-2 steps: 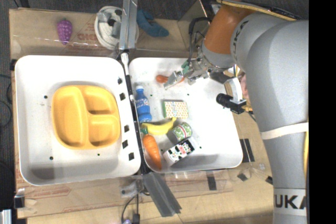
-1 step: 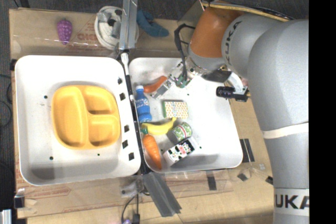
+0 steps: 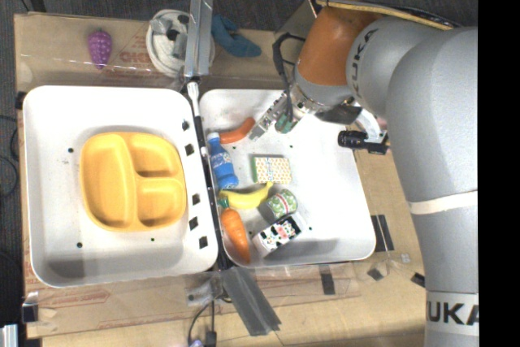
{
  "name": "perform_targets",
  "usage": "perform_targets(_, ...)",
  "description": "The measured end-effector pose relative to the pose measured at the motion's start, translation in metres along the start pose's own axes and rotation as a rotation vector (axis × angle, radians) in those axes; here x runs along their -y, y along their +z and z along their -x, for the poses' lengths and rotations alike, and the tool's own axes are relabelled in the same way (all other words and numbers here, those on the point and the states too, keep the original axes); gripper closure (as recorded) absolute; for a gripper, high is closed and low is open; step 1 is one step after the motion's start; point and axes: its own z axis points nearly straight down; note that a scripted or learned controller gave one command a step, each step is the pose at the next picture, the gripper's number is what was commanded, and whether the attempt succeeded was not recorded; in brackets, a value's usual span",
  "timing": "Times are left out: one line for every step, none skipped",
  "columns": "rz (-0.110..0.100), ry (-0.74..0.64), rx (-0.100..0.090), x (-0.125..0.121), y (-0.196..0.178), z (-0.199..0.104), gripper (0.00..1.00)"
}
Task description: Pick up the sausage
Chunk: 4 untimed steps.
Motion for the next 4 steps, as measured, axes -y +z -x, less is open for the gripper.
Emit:
perform_targets(-0.003,0.448,-0.005,-0.014,0.013,-0.048,1.0)
perform_targets(-0.001,0.912,-0.003,-0.093,-0.089,-0.097,1.0)
perform_targets(-0.001,0.713,-0.003,0.029,-0.088,-0.146,1.0)
perform_targets(-0.001,0.713,-0.003,0.029,-0.088,-0.146,0.0)
